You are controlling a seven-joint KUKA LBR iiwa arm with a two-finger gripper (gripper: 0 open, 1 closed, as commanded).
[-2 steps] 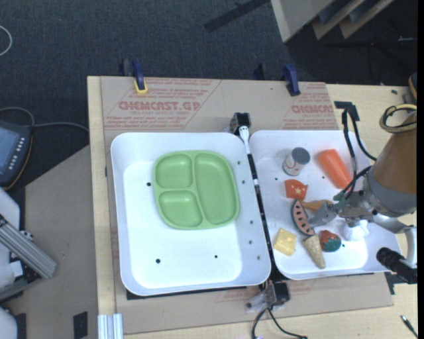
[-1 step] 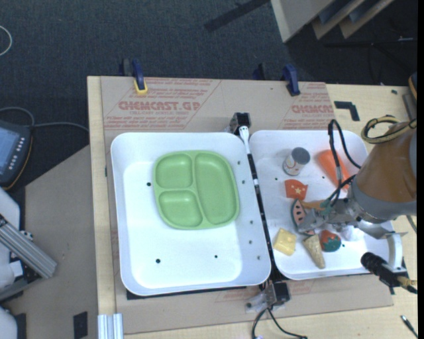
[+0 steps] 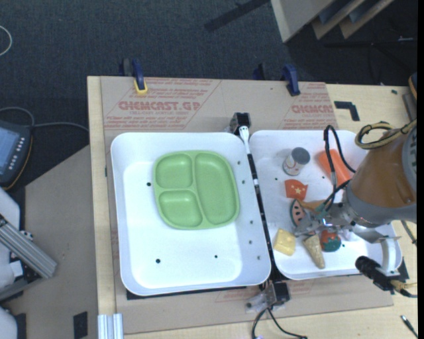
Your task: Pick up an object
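Looking down at a slant, a brown board-covered bench [image 3: 199, 99] is seen, printed with red lettering and clamped at its far edge by two blue clips [image 3: 290, 79]. Dark carpet [image 3: 99, 33] surrounds it, with a wooden frame [image 3: 331, 16] at the upper right and metal fittings at the lower left. Two shallow white bins are set side by side, their inner rims touching along a black seam.

The left bin [image 3: 132, 232] is occupied by a green divided plate [image 3: 197, 189] (three compartments), lying flat toward the far half; the near half of the floor is bare white, and a wide margin is left along every wall.

The right bin [image 3: 265, 152] is crowded. A small grey can [image 3: 297, 159] stands near its far middle, an orange piece [image 3: 329, 165] lies just beside it, and a red wedge [image 3: 296, 189] sits below. A watermelon slice [image 3: 297, 213], a yellow block [image 3: 285, 242], a cone-shaped item [image 3: 315, 251] and a red-and-teal ball [image 3: 329, 242] are clustered near the front rim, close together or touching.

The arm [image 3: 387, 185] is reached in from the right, and the gripper [image 3: 317, 225] is lowered among this cluster. Whether its fingers are spread or closed cannot be told, and nothing is seen clearly held between them.
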